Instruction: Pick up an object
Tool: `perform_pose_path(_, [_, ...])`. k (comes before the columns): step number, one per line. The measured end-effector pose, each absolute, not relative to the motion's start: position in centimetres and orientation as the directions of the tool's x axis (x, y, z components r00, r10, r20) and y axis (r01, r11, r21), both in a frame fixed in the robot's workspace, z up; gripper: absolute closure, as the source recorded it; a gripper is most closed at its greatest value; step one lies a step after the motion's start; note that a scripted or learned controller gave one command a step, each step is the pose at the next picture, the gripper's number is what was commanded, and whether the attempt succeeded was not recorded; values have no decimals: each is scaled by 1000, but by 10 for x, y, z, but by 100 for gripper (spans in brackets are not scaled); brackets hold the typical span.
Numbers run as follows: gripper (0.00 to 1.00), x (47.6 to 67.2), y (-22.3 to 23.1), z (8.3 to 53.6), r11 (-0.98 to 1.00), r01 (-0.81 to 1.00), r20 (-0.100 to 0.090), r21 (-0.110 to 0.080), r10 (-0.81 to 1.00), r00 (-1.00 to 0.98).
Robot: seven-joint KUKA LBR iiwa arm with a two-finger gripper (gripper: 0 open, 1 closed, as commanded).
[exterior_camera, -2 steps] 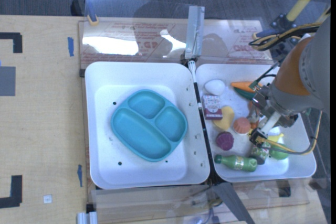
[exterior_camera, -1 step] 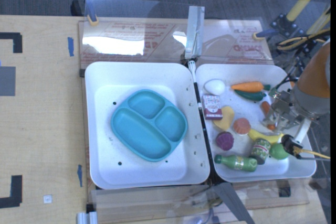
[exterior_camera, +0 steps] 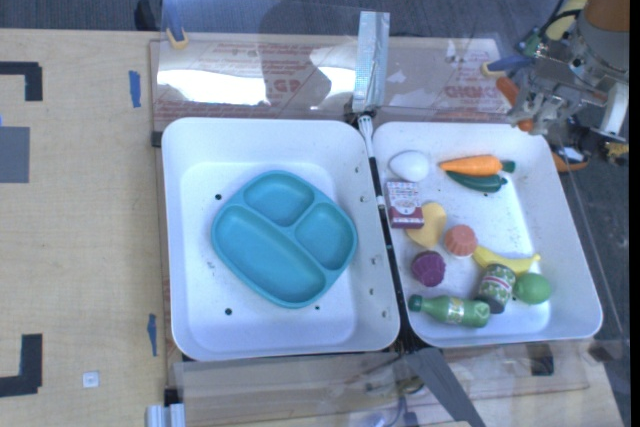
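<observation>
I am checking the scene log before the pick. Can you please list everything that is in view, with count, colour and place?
bins: 2, white, side by side on the bench
tray: 1, teal, three compartments, left bin
egg: 1, white, right bin, far left
carrot: 1, orange, right bin, far side
green vegetable: 1, dark green, just below carrot
carton: 1, red and white, below egg
purple fruit: 1, right bin, middle
bottle: 1, green, lying at near edge
can: 1, green, near right
green ball: 1, beside can
gripper: 1, grey, above right bin's far right corner
</observation>
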State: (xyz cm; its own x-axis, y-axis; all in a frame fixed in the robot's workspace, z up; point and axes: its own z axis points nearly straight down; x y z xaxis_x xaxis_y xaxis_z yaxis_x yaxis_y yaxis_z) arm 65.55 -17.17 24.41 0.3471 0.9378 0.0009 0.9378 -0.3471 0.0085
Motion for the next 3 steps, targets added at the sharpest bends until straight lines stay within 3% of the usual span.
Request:
perform_pose_path(1, [100, 655, -107, 210, -213, 977, 1, -5, 977, 213])
perform_pose_path(2, [100, 658, -50, 202, 55, 999, 2, -3, 999, -55])
perform_pose_path(3, [100, 628, 12, 215, 147, 989, 2, 0, 989, -147])
